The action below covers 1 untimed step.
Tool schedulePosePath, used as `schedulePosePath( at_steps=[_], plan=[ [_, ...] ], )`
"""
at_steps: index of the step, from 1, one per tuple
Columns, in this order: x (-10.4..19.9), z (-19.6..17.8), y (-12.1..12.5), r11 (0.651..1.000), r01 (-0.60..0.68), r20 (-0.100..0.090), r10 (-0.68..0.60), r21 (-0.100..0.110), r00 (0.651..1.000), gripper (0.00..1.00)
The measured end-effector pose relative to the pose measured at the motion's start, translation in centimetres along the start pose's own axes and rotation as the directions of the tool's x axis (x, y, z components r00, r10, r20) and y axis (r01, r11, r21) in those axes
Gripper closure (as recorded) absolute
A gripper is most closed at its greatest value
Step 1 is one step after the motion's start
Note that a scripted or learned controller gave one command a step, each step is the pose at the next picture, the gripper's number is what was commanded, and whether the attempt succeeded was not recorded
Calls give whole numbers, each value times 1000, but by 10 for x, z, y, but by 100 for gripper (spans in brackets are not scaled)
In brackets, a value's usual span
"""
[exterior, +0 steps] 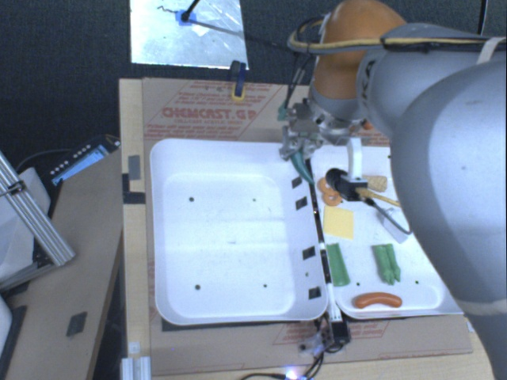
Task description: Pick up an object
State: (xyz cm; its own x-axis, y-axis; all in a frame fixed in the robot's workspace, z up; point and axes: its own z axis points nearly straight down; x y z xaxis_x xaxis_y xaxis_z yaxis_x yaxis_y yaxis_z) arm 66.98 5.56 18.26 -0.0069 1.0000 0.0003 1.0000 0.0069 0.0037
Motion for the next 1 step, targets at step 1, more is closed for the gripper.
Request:
schedulePosePath(
  at_steps=[1],
  plan=[
    [61,-128,-21,1000,4,-5,-4,-11,1000,100]
  ],
)
